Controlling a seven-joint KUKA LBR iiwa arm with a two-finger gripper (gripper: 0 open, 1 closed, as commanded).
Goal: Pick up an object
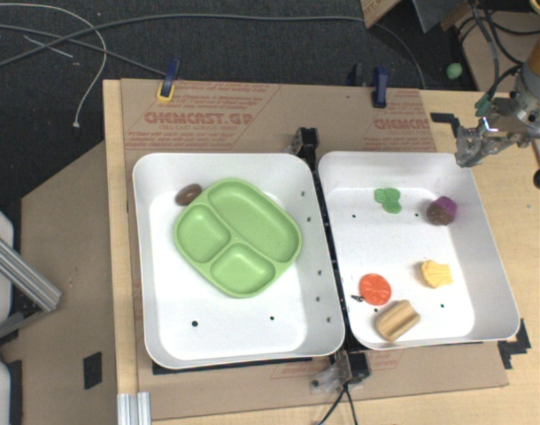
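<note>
Purple round plastic fruit [442, 210]: easily rolled if nudged off-centre by two-finger metal gripper [472, 151]; finger state indiscernible.

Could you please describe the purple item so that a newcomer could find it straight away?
Look at the right-hand white bin of the two. Along its far side, right of a small green piece, lies the purple item. It is the only dark, roundish object in that bin.
</note>
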